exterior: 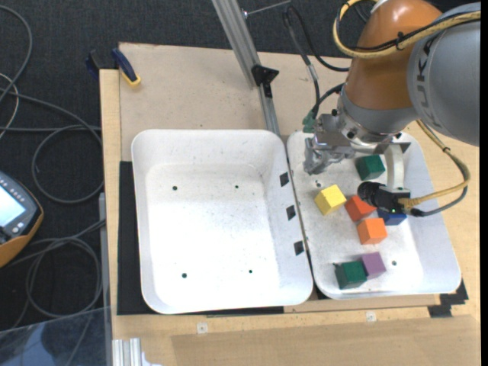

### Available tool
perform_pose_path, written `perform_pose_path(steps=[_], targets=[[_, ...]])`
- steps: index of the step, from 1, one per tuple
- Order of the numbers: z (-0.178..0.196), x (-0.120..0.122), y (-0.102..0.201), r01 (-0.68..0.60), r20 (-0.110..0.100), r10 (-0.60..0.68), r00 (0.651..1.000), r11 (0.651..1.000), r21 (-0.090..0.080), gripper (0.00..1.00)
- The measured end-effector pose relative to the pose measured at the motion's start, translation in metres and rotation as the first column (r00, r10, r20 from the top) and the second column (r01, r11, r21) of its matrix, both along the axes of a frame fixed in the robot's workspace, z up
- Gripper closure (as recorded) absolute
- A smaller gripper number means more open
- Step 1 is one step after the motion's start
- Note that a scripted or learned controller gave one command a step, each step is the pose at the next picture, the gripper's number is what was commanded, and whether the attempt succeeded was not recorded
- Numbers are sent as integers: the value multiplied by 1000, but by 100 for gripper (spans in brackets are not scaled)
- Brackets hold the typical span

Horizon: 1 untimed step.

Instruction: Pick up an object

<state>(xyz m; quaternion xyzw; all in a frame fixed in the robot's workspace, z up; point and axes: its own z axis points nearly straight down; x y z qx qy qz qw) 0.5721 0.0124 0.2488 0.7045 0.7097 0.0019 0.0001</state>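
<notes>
Right bin (427, 269) w/ blocks, claw (316, 162) tips unclear, green block (371, 165) part-hidden

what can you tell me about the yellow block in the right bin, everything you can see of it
The yellow block is a small cube of plain bright yellow, matte and solid looking, maybe wood or foam. It sits flat on the floor of the right bin, turned at an angle to the bin's walls, toward the bin's left side. Nothing touches it: the gripper hangs just above and behind it in the view, and the orange blocks lie apart to its right.
</notes>
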Motion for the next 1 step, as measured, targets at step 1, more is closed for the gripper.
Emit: perform_pose_path(steps=[1], targets=[[8, -6, 54, 0, 0, 0, 1000, 1000, 0, 100]])
